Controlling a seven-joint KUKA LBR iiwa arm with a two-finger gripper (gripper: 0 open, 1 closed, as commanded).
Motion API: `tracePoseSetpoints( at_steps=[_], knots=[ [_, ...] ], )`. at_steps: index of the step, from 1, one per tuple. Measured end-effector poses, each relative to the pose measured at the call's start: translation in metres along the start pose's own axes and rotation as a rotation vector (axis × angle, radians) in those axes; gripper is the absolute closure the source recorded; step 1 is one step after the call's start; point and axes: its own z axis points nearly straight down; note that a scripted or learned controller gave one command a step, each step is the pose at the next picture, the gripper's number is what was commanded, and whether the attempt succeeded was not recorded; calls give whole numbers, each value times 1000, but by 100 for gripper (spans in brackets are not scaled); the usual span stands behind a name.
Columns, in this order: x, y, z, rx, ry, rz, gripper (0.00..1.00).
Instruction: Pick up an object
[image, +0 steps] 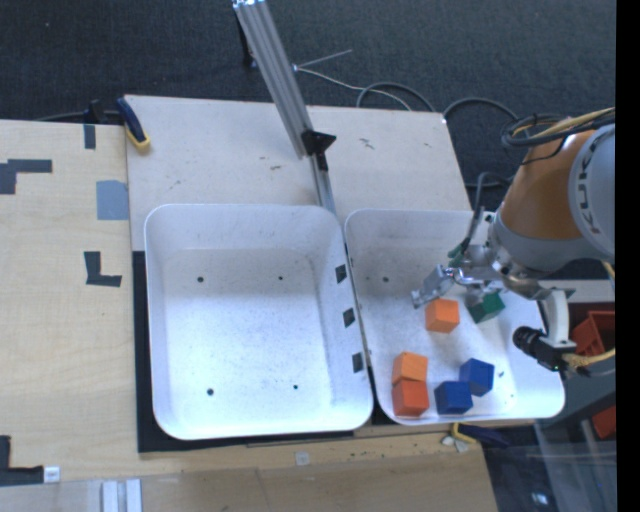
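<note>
Hovering at the orange cube's (442, 316) twelve o'clock, the gripper (440, 287) is judged mid-approach, its state cannot be told, and a centred descent is needed.

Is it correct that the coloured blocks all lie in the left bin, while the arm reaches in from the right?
No. The camera view shows the orange blocks, blue blocks and green block in the right bin, not the left bin. The arm does reach in from the right.
</note>
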Motion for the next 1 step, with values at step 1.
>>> tracePoseSetpoints(
  at_steps=[1],
  knots=[
    [-6, 18, 60, -28, -8, 0, 0]
  ],
)
